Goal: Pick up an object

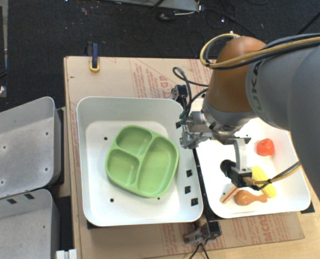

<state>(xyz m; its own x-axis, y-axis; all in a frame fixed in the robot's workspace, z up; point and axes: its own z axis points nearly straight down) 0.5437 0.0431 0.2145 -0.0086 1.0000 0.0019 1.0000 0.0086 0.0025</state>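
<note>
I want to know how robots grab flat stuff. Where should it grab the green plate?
Probably by its raised rim, coming straight down from above. The green plate lies flat in the left bin, too wide to close around whole, so the thin rim or a divider ridge is the only part to pinch. The right edge sits closest to the gripper.

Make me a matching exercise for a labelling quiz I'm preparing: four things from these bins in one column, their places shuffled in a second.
Things
1. green three-compartment plastic plate
2. red rounded toy
3. brown drumstick-shaped toy
4. yellow ridged toy

Places
A. right bin, closest to its near rim
B. middle of the left bin
C. right bin, between the other two toys
D. right bin, farthest up the view

Pairs: 1-B, 2-D, 3-A, 4-C
</note>
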